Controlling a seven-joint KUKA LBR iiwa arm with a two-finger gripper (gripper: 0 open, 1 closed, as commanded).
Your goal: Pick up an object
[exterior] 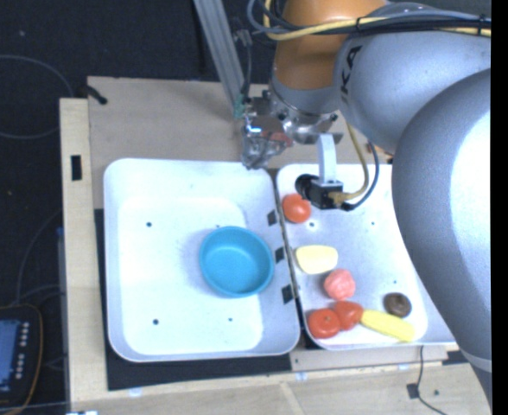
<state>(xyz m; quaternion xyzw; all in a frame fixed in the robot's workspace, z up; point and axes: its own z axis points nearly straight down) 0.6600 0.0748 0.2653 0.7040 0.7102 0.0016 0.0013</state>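
Objects cluster at the right bin [371,232] near end: yellow banana-shaped piece [388,324], red tomato [325,322] touching a second red piece [349,313], brown round thing [397,303], then pink lump [339,283] and pale yellow block [316,258]. Blue bowl [235,261] sits alone in the left bin [142,206]. Small orange-red ball [295,208] lies farther up by the divider, nearest the gripper [258,150], so likely the pick target. Gripper hangs over the bins' far edge, nothing seen between its fingers; can't tell if they're open or closed
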